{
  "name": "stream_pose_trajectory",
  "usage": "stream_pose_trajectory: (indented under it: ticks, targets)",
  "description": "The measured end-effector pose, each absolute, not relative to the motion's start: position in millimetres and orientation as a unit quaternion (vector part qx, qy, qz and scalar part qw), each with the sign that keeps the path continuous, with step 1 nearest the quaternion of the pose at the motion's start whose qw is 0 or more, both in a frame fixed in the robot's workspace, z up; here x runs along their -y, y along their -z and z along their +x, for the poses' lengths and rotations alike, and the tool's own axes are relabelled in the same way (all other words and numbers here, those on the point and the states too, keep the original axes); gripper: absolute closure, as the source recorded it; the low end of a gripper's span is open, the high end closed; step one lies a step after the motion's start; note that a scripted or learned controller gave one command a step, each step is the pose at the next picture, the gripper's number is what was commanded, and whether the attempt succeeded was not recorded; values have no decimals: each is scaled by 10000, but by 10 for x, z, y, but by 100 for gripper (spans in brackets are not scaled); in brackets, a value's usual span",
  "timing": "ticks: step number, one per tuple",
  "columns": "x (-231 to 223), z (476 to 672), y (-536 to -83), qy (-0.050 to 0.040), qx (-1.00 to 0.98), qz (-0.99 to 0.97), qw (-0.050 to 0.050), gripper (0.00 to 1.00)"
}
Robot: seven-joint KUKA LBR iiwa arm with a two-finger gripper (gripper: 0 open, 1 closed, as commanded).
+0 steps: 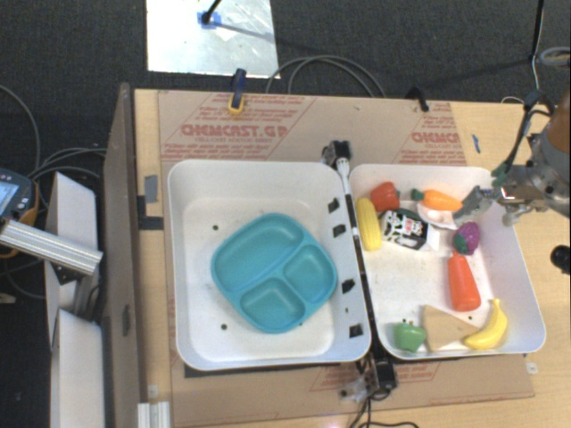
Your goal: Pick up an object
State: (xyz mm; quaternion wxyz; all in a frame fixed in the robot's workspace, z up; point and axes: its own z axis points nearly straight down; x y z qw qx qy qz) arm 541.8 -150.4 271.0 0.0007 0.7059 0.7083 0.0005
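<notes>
The gripper point(486, 199) hangs over the right bin point(517, 283), fingers spread and holding nothing, beside the toy carrot point(441, 200). The arm point(544, 163) reaches in low from the right edge.

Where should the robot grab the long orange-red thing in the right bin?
Probably across the middle of the orange-red cylinder, coming straight down from above. It lies flat, pointing roughly up and down the view, so the end effector could close on its long sides. The banana crowds its lower end.

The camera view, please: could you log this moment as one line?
arm: right edge | gripper: above right bin, near carrot | grasp: none seen | left bin: teal tray
</notes>
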Motion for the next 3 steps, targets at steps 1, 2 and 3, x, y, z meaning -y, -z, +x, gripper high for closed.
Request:
stream_pose_trajectory:
  ticks: [1, 2, 3]
  targets:
    - [2091, 6427, -2393, -22, -7088, 7054, 59, 0]
    - [1631, 6698, -1440, -5, -7103, 7039, -3, 0]
    - [1703, 6195, -999, -47, -7067, 7075, 51, 0]
